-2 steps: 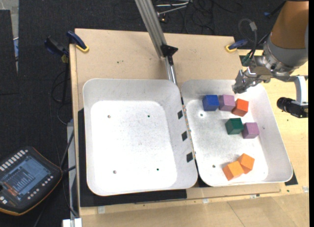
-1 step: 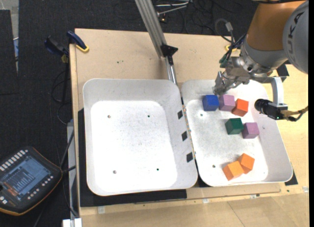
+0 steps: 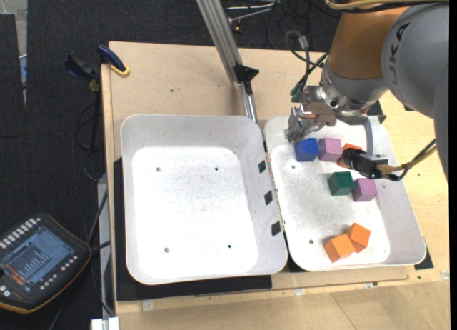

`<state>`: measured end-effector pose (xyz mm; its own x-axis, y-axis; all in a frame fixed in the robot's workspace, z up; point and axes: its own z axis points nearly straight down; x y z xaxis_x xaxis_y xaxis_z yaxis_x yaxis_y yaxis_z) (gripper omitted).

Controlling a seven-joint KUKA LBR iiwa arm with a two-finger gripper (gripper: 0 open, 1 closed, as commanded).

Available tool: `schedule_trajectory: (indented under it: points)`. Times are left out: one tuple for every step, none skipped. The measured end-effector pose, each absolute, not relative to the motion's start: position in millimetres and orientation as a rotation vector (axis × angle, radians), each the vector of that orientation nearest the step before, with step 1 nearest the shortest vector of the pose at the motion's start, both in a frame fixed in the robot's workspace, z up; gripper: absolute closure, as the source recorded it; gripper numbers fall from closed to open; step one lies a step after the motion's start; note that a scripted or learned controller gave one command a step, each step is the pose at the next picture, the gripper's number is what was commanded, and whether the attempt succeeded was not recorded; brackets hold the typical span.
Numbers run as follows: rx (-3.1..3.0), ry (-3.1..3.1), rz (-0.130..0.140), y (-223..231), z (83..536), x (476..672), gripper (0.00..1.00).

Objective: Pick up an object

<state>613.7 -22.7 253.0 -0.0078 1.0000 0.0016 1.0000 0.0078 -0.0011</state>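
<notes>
**Gripper low over the far end of the right bin**

The arm point(image 3: 389, 32) reaches in from the right and bends down over the right bin point(image 3: 400, 243). Its gripper point(image 3: 298, 130) sits at the bin's far end, just above and to the left of a blue cube point(image 3: 306, 150). Whether the gripper is apart or together cannot be told from this angle, and nothing can be seen held in it; whether it touches the blue cube is also unclear.

Beside the blue cube lies a pink cube point(image 3: 330, 148), the two touching or nearly so. Nearer the middle of the bin, a green cube point(image 3: 340, 183) sits against a purple cube point(image 3: 365, 189). Two orange cubes point(image 3: 348, 243) rest together at the bin's near end, well apart from the others. The left bin point(image 3: 136, 200) lies alongside on the bench point(image 3: 178, 78).
</notes>
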Motion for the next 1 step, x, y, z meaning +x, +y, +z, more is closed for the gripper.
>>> schedule_trajectory:
  points:
    - [-2.21,-2.228,0.001,29.6,238.0,597.3,1.0]
